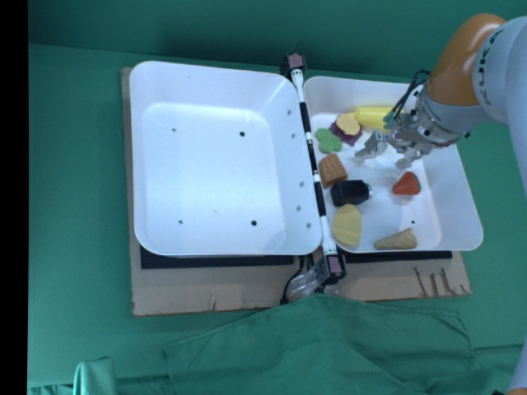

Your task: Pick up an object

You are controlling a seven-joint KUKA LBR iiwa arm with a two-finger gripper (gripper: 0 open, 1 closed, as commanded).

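Fingers (385,152) spread open, gripping nothing, over the right bin (461,220), tips blurred.

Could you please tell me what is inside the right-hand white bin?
The right bin holds small toy foods, including a red piece, a cone and a black block. The gripper covers whatever lies beneath it.

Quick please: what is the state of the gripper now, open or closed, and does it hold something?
Gripper: open, fingers spread over the right bin, holding nothing.
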